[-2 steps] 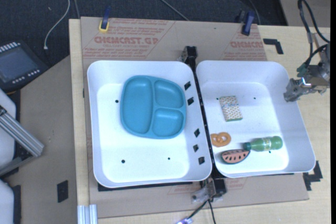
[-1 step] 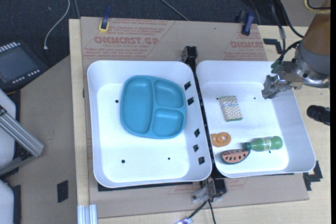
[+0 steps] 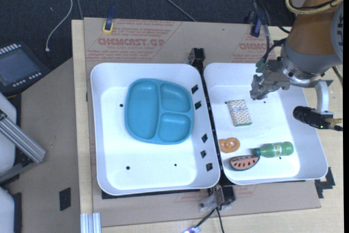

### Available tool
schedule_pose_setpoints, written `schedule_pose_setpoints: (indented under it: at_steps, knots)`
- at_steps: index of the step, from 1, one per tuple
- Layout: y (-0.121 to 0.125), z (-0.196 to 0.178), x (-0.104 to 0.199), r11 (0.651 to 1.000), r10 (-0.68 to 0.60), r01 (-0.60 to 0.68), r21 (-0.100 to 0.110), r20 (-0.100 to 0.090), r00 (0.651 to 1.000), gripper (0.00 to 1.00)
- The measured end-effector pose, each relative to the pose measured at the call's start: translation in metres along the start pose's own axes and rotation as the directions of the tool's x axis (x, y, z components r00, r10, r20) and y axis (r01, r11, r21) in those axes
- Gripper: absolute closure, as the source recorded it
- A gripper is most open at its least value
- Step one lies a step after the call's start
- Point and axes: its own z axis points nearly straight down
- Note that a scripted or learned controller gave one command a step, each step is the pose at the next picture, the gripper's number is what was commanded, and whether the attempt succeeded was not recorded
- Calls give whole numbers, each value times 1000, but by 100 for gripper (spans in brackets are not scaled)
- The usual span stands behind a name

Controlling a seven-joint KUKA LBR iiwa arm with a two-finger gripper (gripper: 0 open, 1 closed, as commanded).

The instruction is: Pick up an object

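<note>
Left shallow white bin (image 3: 109,133): holds blue three-compartment plastic plate (image 3: 158,111), lying flat.
Right shallow white bin (image 3: 305,139): holds small things, well apart from plate.
Green plastic bottle (image 3: 274,149) on its side, near front.
Speckled square packet (image 3: 239,112), mid-bin.
Watermelon-slice toy (image 3: 244,162), just beside bottle.
Orange ring (image 3: 229,144).
Grey gripper (image 3: 263,87) above packet, holding nothing; jaw state cannot be told.

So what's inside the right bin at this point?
The right bin holds a small patterned packet, an orange ring, a watermelon slice and a green bottle. The gripper hangs over its upper part, covering some floor there.
</note>
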Motion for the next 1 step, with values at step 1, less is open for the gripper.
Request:
schedule_pose_setpoints:
  at_steps: [1]
  knots:
    - [7, 10, 53, 1000, 2, -2, 2, 1, 1000, 100]
